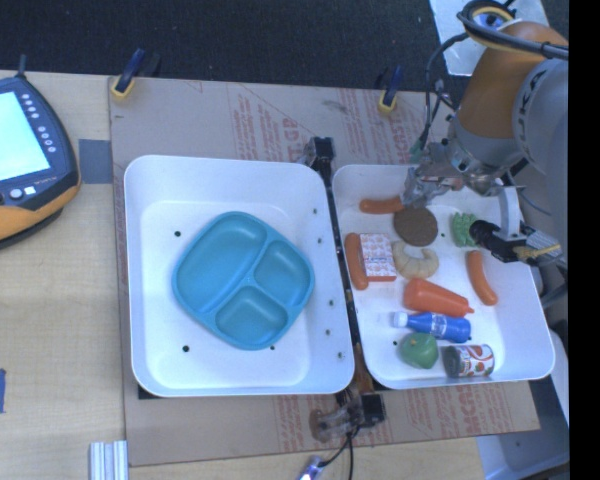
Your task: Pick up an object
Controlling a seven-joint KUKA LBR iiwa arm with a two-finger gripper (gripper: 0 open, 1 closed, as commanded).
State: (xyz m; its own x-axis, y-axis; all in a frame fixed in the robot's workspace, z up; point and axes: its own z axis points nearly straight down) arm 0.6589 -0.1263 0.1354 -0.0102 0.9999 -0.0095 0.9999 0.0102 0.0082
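The pincer hangs low over the far part of the right white bin; whether it is parted or closed cannot be told from this slant, and nothing is visibly held. Just beneath it, nearer the camera, lies a round brown disc, with a small orange sausage just to its left. Further toward the camera sit an orange plastic carrot, a blue-and-white tube and a small red can. Well to the left, a blue sectioned plastic tray rests in the left white bin.
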